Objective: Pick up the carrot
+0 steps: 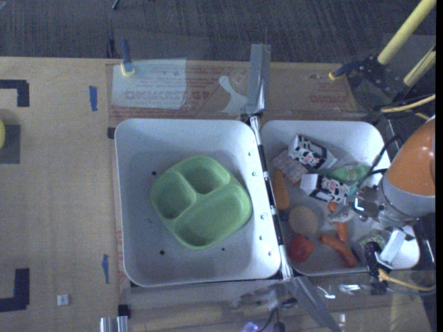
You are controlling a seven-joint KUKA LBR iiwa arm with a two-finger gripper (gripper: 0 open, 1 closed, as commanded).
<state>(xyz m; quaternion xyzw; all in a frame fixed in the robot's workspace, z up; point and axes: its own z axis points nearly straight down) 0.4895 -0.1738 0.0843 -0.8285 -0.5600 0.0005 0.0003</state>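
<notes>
Camera view: two white bins (135,206), one green plate (201,200), carrot (281,189).

The arm (416,163) leans in across the right edge of the right bin (325,125), its orange band above the grey wrist. The gripper (361,211) points down over that bin's right half, toward its near corner.

Up at twelve o'clock, dark grey carpet floor (208,12). Over at nine, tan tabletop (55,185) with black corner marks (19,92) and scraps of blue tape (93,97). At one o'clock, yellow poles (412,23), softly lit.
</notes>
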